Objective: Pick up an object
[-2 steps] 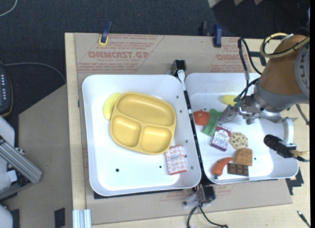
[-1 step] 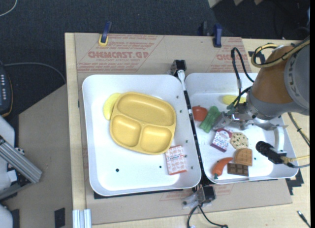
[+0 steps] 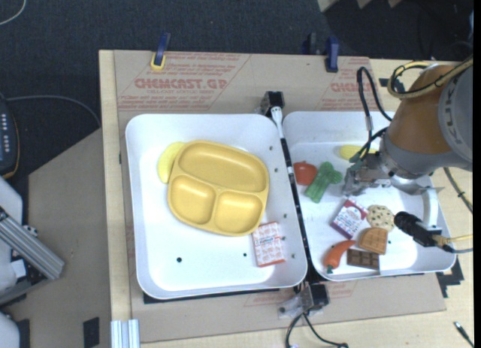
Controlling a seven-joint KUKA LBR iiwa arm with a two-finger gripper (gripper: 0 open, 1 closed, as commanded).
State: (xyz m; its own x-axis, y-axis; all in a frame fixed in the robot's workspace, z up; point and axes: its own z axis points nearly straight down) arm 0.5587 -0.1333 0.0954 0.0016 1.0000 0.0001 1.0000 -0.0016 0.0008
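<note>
Task status: nothing lifted. Gripper [image 3: 359,180] low in right bin [image 3: 316,125], just right of green toy [image 3: 322,181]; fingers' state not discernible, probably unloaded. Toys all resting in bin.

Grey arm [image 3: 449,132], orange band, black cables

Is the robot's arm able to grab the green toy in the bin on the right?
Probably yes. The green toy lies uncovered in the right bin, beside a red piece but with nothing on top of it. The end effector is just to its right, so the way looks free.
</note>
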